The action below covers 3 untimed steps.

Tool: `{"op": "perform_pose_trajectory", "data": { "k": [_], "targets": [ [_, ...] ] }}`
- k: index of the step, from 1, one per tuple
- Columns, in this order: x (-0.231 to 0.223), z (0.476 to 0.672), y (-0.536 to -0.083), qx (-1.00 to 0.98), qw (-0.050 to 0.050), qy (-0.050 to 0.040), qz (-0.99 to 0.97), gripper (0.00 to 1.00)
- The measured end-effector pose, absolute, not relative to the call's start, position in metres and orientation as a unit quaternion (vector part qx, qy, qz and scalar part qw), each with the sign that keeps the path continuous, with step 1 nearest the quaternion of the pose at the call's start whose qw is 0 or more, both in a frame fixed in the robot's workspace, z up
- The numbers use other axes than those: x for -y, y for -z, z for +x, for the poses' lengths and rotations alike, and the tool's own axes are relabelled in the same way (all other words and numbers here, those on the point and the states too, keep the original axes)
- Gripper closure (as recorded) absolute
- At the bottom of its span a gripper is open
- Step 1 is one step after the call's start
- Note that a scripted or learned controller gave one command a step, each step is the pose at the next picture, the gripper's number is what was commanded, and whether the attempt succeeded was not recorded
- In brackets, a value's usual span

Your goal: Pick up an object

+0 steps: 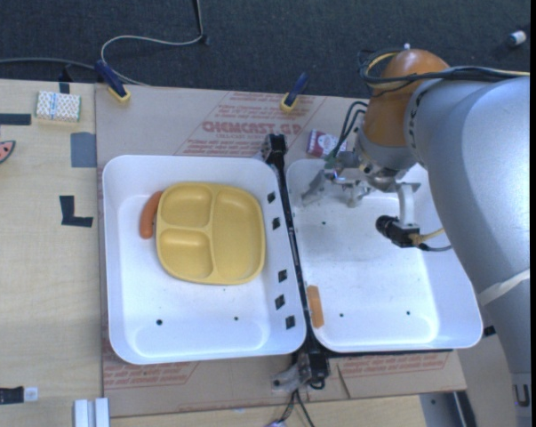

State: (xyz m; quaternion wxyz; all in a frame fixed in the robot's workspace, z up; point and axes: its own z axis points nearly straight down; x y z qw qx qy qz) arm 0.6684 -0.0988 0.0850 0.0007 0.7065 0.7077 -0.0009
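My gripper (332,191) hangs low over the back left part of the right bin (445,327), its two silver fingers spread apart with nothing between them. An orange carrot-like piece (314,305) lies against that bin's left wall near the front, well away from the gripper. In the left bin (125,327) a yellow divided plate (210,232) lies flat. An orange-red sausage (148,215) lies along the plate's left rim.
The grey arm (481,176) covers the right side of the right bin. A small packet (319,142) lies on the cardboard behind the bins. Two clamps (113,80) (294,92) grip the cardboard's back edge. A black divider clip (274,147) sits between the bins.
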Motion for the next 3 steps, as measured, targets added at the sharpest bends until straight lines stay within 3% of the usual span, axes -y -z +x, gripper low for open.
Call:
{"op": "perform_pose_trajectory", "data": {
  "k": [1,2,3],
  "targets": [
    [0.0984,0.6689,-0.0953,-0.708,0.002,0.0008,0.706,1.0],
    [0.0979,0.6689,-0.1047,-0.709,0.002,0.0009,0.706,1.0],
    [0.098,0.6688,-0.1046,-0.709,0.002,0.0011,0.706,0.0]
  ]
}}
